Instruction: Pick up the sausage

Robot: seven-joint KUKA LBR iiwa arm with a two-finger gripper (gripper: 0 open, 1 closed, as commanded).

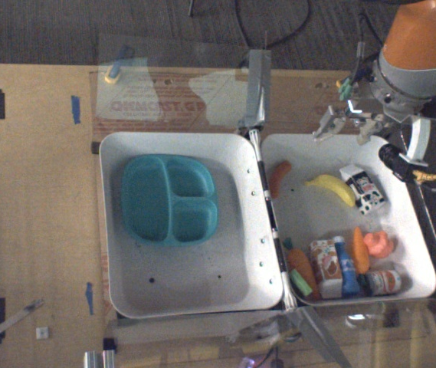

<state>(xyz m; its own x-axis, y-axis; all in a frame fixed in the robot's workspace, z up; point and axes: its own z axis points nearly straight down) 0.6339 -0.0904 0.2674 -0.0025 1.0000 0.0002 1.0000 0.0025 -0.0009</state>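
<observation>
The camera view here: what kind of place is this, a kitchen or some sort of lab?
Most likely a robot test lab, not a kitchen. A grey and orange robot arm reaches over two white bins on a taped cardboard bench, and the food, like the sausage and banana, looks like toys.

Bench [34, 228], tan board surface: two shallow white bins side by side, left bin [126, 282], right bin [417, 228]; blue tape strips [75, 110] at left.

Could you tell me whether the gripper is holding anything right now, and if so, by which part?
Nothing is held. The gripper hangs over the right bin's far edge, jaws open; the sausage lies apart.
</observation>
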